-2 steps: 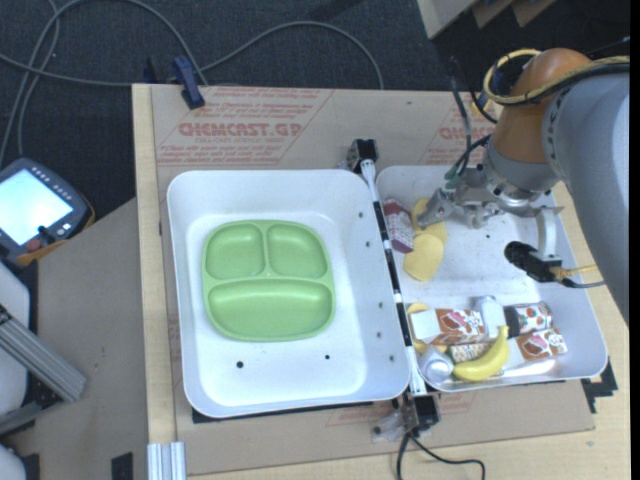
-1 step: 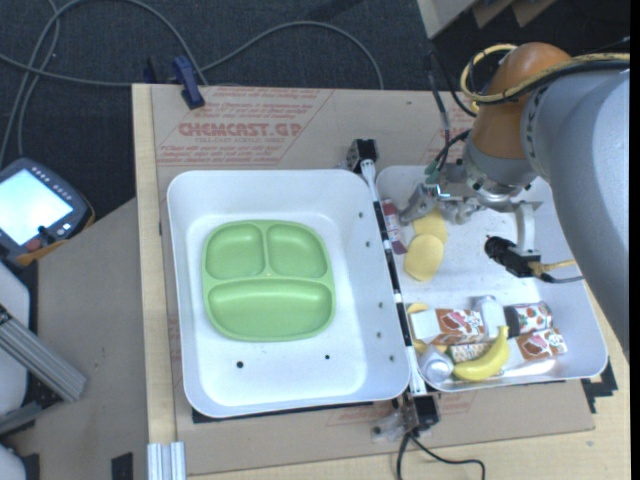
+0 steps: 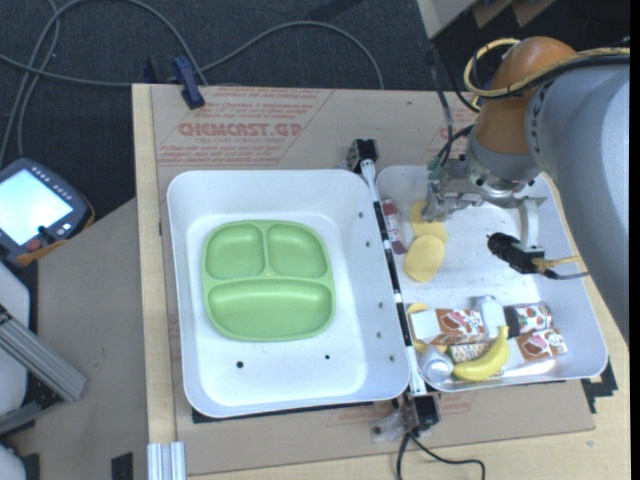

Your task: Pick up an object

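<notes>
Near end, R bin (image 3: 598,360): banana (image 3: 482,360), snack packets (image 3: 455,324) and a small can (image 3: 436,369), packed touching each other.

Mid bin: pale yellow lump (image 3: 425,256), lying free just beside the L wall. I take this as the pick target. Judgement: looks light, rounded, smooth-skinned, prob. stiff enough to squeeze. It may roll or slip, so I'd grip across its narrow width, centred.

Far end: claw (image 3: 437,206) sits low just beyond the lump, over a 2nd yellow item (image 3: 419,212). I can't tell whether it is spread or pressed together.

L bin (image 3: 190,368): 1 green 3-section plate (image 3: 268,278), roughly central. Both bins sit on the bench (image 3: 160,268).
</notes>
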You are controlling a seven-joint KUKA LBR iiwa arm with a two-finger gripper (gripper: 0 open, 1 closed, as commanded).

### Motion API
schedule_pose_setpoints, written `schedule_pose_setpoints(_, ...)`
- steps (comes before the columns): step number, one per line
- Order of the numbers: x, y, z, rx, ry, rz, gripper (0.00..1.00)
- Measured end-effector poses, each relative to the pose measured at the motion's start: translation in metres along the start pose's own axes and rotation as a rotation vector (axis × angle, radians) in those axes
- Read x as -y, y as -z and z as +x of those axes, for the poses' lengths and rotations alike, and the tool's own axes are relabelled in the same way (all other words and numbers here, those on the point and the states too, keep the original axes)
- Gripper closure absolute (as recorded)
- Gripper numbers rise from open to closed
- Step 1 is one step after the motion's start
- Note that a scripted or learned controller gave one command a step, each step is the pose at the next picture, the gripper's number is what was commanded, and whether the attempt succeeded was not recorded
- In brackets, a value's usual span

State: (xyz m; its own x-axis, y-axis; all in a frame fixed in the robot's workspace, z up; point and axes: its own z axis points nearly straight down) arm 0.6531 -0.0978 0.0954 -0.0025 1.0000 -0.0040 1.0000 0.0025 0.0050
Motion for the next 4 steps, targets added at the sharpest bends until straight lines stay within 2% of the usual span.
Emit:
schedule_pose_setpoints(1, 0.000, 0.000, 0.000, 0.000, 0.000, 0.001, 0.00)
schedule_pose_setpoints(2, -0.003, -0.010, 0.003, 0.000, -0.002, 0.002, 0.00)
schedule_pose_setpoints(3, -0.004, 0.001, 0.004, 0.001, -0.001, -0.001, 1.00)
schedule_pose_setpoints(4, -0.003, 0.000, 0.004, 0.001, -0.001, 0.000, 0.00)
